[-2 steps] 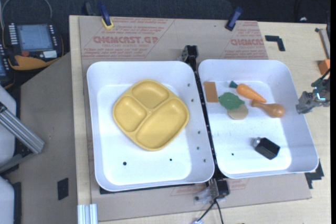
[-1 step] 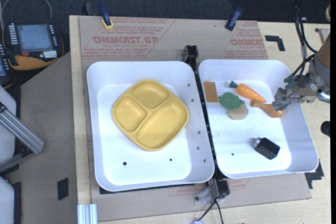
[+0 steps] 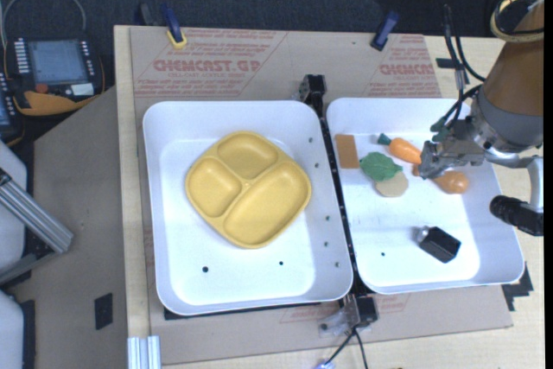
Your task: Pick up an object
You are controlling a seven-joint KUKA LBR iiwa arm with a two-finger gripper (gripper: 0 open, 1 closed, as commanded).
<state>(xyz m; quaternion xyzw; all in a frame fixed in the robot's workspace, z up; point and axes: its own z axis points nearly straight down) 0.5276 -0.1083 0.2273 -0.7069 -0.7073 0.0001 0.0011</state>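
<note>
The end effector (image 3: 435, 162) hovers over the right bin (image 3: 492, 272) beside the toy carrot (image 3: 404, 150) — evidently lining up a grasp — finger state impossible to tell.

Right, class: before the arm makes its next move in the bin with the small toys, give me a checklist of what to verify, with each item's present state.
1. Tool is over the right bin: ok.
2. Something sits close to the tool: ok, the orange carrot and an orange-brown piece lie right beside it.
3. An object is between the tool's tips: cannot tell.
4. Neighbours are spaced from the target: not ok, the green piece touches a beige piece near the carrot.
5. Black block lies apart from the cluster: ok.
6. Yellow divided plate lies flat in the left bin, away from the arm: ok.
</note>
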